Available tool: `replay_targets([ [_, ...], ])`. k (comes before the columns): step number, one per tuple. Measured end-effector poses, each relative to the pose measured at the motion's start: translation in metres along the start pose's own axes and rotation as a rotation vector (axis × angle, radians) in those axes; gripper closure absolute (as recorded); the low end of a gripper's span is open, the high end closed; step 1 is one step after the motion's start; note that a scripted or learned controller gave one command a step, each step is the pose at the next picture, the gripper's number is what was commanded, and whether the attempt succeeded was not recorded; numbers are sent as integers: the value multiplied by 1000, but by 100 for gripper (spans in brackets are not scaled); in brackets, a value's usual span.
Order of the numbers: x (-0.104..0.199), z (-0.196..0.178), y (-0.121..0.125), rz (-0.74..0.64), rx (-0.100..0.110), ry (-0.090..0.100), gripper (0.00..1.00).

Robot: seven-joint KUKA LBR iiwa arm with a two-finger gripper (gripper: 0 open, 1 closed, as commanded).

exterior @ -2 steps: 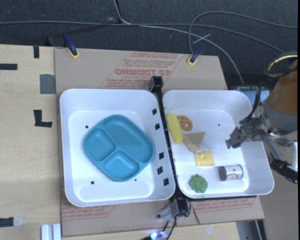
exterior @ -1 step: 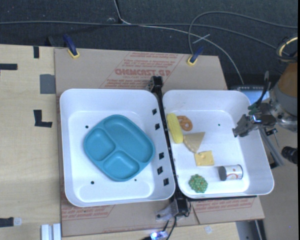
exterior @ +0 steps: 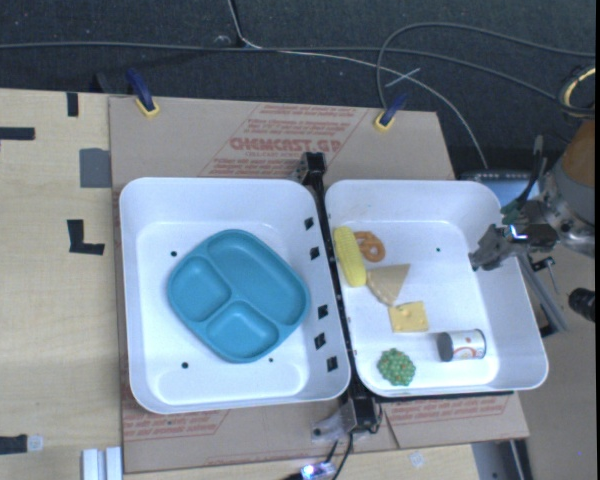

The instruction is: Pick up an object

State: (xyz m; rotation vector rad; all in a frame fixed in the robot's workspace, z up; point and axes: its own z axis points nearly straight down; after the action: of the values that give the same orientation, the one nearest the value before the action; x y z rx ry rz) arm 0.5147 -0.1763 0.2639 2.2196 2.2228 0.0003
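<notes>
Gripper point(exterior: 495, 248) hangs at the right rim of the right bin point(exterior: 480, 200), on the arm that comes in from the right; its dark fingers sit low over the rim, and whether they are spread or pressed together cannot be told from this angle. Nothing shows between them.

Inside the right bin, a yellow corn cob point(exterior: 350, 257) lies along the left wall, near the far left corner, with an orange pretzel-like ring point(exterior: 371, 247) just beside it on the right. A tan wedge point(exterior: 388, 284) lies toward the middle of the floor, and a yellow cheese slice point(exterior: 409, 317) sits just nearer the front edge from it, touching or almost touching. A green broccoli head point(exterior: 397, 367) rests close to the front wall. A small white can point(exterior: 462, 345) with a dark end lies on its side near the front right corner, well apart from the gripper.

The left bin point(exterior: 140, 203) holds a blue divided plate point(exterior: 238, 295) lying flat in the middle of its floor, with three compartments, turned at a slant to the bin walls.

Both bins rest on a brown cardboard sheet point(exterior: 280, 138) held at its far edge by two clamps point(exterior: 143, 95)
</notes>
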Motion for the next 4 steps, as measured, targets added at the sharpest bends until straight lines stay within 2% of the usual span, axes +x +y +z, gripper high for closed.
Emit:
replay_targets([
  [1,48,5,15,-4,2,1,100],
  [3,140,8,16,-4,2,1,100],
  [4,197,11,30,-6,2,1,100],
])
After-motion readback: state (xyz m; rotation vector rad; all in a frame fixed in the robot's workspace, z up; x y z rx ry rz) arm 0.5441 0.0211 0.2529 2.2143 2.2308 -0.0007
